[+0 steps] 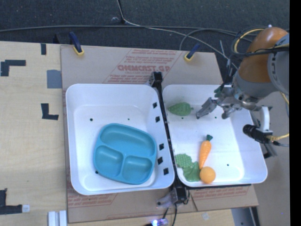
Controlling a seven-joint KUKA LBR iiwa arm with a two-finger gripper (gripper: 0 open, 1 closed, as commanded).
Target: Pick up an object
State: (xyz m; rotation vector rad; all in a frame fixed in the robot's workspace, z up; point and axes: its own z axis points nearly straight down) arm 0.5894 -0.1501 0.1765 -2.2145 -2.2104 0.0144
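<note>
On cardboard-lined wooden bench (pixel 28 126), two white bins (pixel 77 98), blue tray (pixel 124 153), carrot (pixel 204 152), gripper (pixel 215 110) jaws spread, nothing held.

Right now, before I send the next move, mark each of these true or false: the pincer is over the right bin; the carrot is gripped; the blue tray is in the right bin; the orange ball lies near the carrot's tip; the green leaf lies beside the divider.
1. The pincer is over the right bin. True.
2. The carrot is gripped. False: it lies on the bin floor, apart from the pincer.
3. The blue tray is in the right bin. False: it sits in the left bin.
4. The orange ball lies near the carrot's tip. True.
5. The green leaf lies beside the divider. True, in the right bin's upper left.
</note>
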